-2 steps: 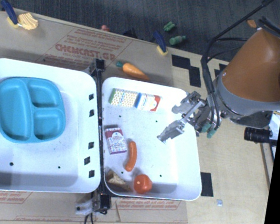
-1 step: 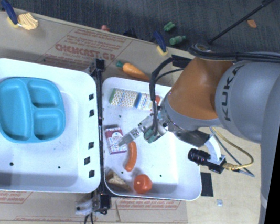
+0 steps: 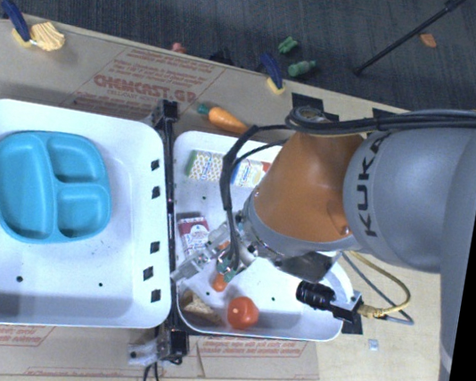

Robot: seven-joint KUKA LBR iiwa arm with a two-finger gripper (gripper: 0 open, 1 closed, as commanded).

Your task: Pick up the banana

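My gripper (image 3: 214, 267) hangs low in the right bin (image 3: 323, 331), near its left wall, under the orange band of the arm (image 3: 311, 184). A small orange-red piece (image 3: 221, 283) sits right at the gripper's tip; whether it is held I cannot make out. The arm's wide body covers the middle and right of this bin, so whatever lies under it is hidden. Nothing yellow and banana-shaped can be made out in the uncovered part of the bin.
A red tomato (image 3: 242, 312) and a brown item (image 3: 200, 308) lie at the right bin's front edge. A red-and-white packet (image 3: 193, 227) and a striped box (image 3: 207, 166) lie further back. The left bin (image 3: 39, 297) holds a blue divided tray (image 3: 49, 183). A carrot (image 3: 226, 120) lies on the cardboard behind the bins.
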